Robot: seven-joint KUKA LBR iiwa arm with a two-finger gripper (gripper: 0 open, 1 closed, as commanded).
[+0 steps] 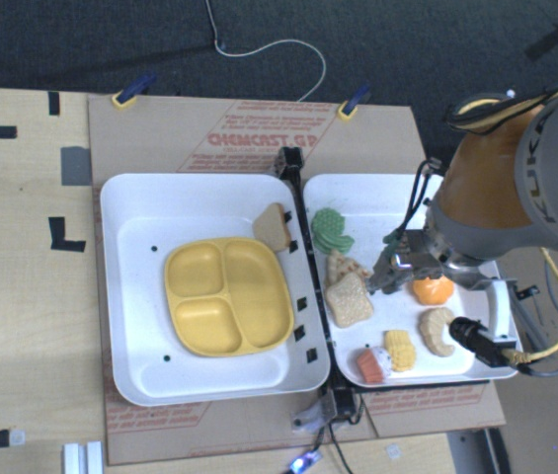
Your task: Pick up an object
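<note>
My gripper (389, 268) hangs low over the right bin (377, 194), its dark fingers spread apart with nothing between them. It sits just right of a tan bread slice (349, 302) and a smaller brown piece (343, 266). An orange fruit (433, 290) lies directly to its right, partly under the wrist. A green leafy item (331, 228) rests above and to the left. Toward the front lie a yellow corn piece (400, 350), a red-orange item (370, 365) and a beige curved piece (438, 331).
The left bin (125, 294) holds a yellow divided plate (227, 295) and a brown bread piece (275, 228) by the divider. The grey arm with its orange band (496, 176) covers the right bin's right side. Cables trail across the back.
</note>
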